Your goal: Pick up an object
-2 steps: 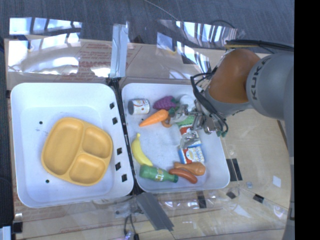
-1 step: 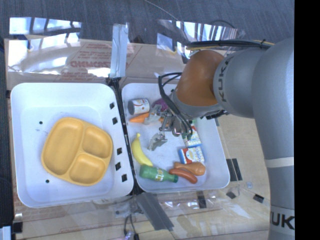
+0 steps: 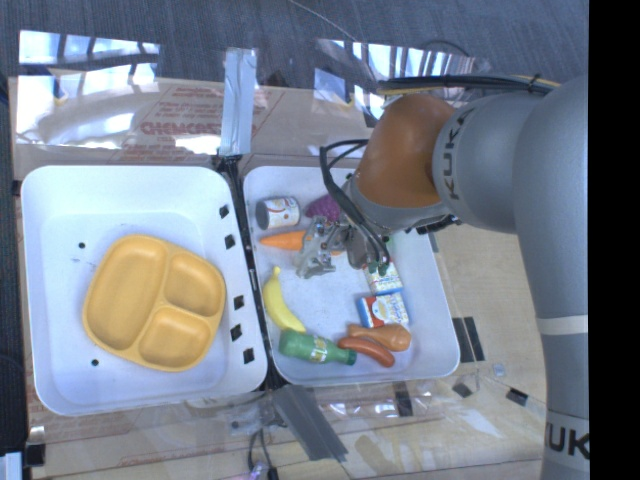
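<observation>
Hovering gripper point(image 3: 318, 258) low in right bin point(image 3: 425, 353), just beside carrot point(image 3: 283, 240); can't tell its state, too blurry. We'd guess carrot's light, stiff, slick plastic toy, so we'd pinch across thick middle. Banana point(image 3: 281, 306) lies just below.

arm point(image 3: 520, 158): grey, rounded casing
band point(image 3: 400, 153): orange
lettering point(image 3: 447, 163): dark "KUKA"
cables point(image 3: 345, 208): black, looped
</observation>
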Motion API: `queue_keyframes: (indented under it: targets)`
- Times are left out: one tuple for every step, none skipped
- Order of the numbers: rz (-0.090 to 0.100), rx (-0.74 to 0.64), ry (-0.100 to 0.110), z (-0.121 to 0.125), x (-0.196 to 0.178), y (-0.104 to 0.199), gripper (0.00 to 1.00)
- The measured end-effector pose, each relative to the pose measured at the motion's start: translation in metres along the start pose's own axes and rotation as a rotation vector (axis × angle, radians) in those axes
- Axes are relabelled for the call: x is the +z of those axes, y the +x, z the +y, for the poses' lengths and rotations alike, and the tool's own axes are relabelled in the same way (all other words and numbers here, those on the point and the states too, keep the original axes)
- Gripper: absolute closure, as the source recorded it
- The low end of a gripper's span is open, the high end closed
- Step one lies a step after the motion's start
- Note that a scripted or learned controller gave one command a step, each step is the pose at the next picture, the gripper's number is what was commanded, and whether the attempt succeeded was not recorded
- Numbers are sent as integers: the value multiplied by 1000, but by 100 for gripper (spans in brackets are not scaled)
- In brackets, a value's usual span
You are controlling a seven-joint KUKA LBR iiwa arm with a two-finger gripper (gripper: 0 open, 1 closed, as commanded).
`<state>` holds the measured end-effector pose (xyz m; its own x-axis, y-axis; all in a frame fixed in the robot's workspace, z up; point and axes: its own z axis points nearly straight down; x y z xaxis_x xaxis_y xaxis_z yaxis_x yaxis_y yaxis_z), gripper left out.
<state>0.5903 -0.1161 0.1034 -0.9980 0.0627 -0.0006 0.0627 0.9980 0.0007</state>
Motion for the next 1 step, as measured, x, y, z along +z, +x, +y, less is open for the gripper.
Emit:
queue_keyframes:
  targets:
    - [-14,101,0,44,-138,-31,100]
